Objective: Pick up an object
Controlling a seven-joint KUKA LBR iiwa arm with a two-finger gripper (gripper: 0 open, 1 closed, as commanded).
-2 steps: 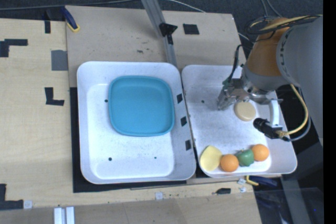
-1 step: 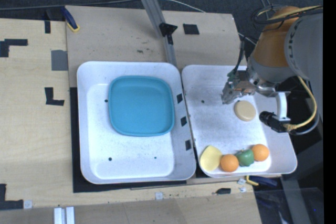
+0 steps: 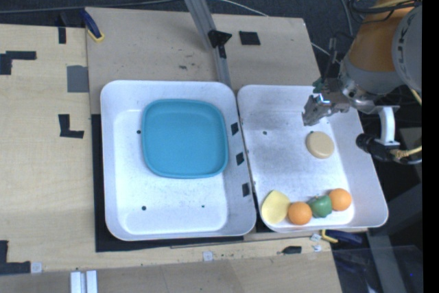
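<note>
One beige round piece (image 3: 320,145) lies alone in the upper middle of the right bin (image 3: 274,147), on the speckled floor and well apart from the other pieces. It sits just beside the tool (image 3: 317,110), at about 6 o'clock from it, with a narrow strip of bin floor between the two; nothing is between the tool's tips. Whether those tips stand apart or together cannot be told from this view, as they show only as a small grey cluster.

Along the near wall of the same bin, at about 6 o'clock from the beige piece, four more pieces lie in a row: one pale yellow piece (image 3: 275,206) at the left end, one orange ball (image 3: 299,213) touching it, one green piece (image 3: 320,206) next, and a second orange ball (image 3: 340,200) at the right end. That makes two orange balls and five pieces in all.

There are two white bins side by side on the table (image 3: 41,168). The left bin (image 3: 123,216), at 9 o'clock from the beige piece, holds one blue square plate (image 3: 184,138).

The grey arm (image 3: 384,44) comes in from 2 o'clock.
</note>
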